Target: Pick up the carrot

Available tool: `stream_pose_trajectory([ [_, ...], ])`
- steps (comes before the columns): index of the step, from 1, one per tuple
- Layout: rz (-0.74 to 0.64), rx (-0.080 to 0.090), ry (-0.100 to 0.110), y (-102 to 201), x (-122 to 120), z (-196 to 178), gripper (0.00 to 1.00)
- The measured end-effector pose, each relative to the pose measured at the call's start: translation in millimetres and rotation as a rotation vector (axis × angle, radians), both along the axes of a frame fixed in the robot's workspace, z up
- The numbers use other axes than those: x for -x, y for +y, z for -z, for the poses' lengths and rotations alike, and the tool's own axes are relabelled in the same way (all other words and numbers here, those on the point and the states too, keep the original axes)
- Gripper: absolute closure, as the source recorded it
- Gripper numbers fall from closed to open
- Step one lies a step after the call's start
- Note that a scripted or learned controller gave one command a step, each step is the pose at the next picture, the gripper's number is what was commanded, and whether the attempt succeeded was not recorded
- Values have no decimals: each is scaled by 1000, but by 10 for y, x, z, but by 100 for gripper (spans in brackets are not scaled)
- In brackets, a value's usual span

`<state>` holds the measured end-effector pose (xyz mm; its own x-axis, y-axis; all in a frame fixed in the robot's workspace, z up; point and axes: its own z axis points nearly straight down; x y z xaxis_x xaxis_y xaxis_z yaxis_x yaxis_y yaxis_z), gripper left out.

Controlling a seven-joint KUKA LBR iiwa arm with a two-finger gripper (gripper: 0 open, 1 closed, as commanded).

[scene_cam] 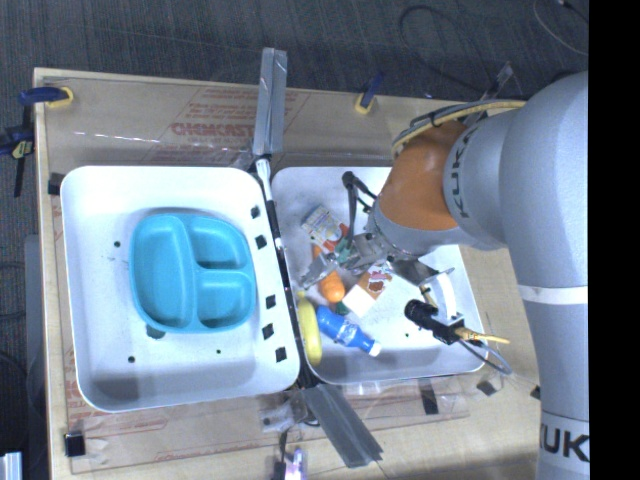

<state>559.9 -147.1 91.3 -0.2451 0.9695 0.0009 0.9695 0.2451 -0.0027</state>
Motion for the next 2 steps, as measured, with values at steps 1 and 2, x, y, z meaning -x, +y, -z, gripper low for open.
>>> stream_pose_trajectory([
  [1,217,3,-2,331,58,-196,0],
  [2,499,2,1,404,-93,-338,0],
])
